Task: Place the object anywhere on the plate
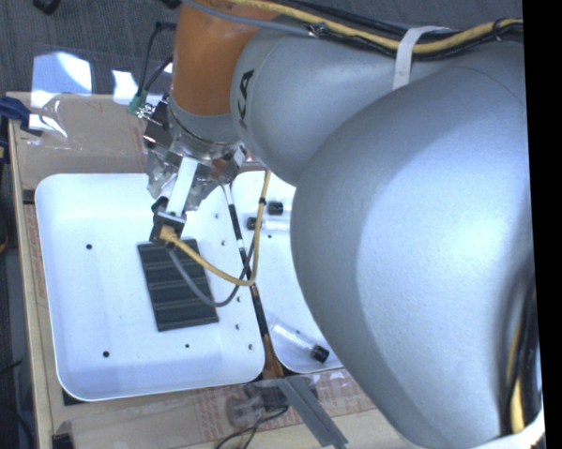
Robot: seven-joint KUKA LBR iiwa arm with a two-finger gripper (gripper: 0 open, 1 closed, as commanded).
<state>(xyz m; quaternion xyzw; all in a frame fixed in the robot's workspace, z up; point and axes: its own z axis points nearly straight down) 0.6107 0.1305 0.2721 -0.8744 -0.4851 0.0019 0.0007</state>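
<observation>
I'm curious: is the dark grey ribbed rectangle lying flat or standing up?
Flat: the dark grey ribbed plate lies face-up on the white bin's floor.

Grey arm (403,222), end effector (174,189) low

The grey arm (284,97) bears dark letters just beside its orange band (202,54); only "KA" can be read. They stand tilted, and the rest of the word cannot be made out.

1. Bright, even light falls from above, and the left bin (88,304) is washed almost to flat white.
2. Glare flares on a clear sheet (62,73) at the bench's far left corner.
3. The arm (412,212), close to the lens, looks soft, carries broad pale highlights and shades the right bin (285,298).
</observation>
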